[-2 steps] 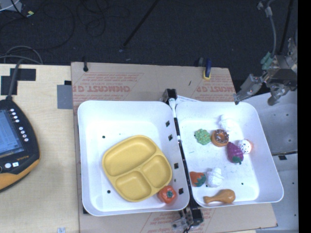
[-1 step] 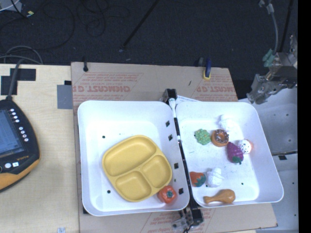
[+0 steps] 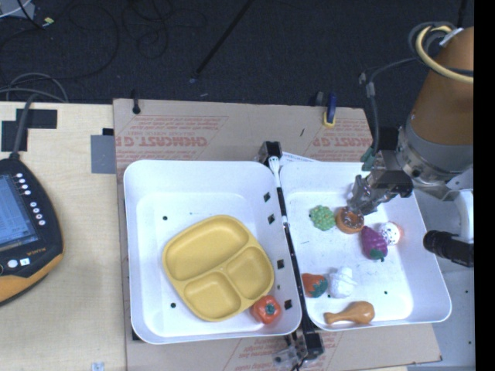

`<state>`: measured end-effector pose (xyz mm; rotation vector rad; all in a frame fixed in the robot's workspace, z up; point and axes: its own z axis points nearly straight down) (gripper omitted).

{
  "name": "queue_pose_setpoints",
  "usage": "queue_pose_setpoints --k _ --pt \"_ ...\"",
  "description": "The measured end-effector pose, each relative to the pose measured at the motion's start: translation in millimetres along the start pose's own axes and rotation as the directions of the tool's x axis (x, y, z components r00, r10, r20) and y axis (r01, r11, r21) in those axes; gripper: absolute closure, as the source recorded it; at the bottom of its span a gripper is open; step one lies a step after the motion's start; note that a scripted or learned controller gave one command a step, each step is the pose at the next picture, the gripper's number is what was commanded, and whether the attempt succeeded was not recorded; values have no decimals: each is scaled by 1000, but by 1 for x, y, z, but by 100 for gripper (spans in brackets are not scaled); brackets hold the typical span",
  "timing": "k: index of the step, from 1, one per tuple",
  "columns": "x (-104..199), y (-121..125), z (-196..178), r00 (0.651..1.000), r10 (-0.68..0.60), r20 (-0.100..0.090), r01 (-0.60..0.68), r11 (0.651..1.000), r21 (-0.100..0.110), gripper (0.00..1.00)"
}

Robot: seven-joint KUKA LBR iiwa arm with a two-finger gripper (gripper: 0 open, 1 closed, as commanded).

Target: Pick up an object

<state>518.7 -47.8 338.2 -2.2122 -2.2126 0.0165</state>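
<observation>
The right bin holds several toy foods: a green broccoli piece, a small brown ring-shaped piece, a purple piece beside a white-and-orange one, an orange-red piece, a white piece and a tan drumstick. My gripper hangs low over the right bin, its tip just above the brown ring piece and right of the broccoli. I see nothing held in it.
The left bin carries a yellow divided plate and a red tomato toy at its front right corner. A black clip ridge joins the bins. A teach pendant lies on the bench at far left.
</observation>
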Motion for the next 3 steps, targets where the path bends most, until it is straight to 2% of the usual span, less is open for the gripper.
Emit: queue_pose_setpoints --k 1,2,3 --pt "-72 -5 60 1000 6 1 -6 1000 -7 100" --pt "47 -25 -32 1000 -11 -1 11 1000 -21 100" --pt "116 -45 -75 1000 -7 0 7 1000 -18 100"
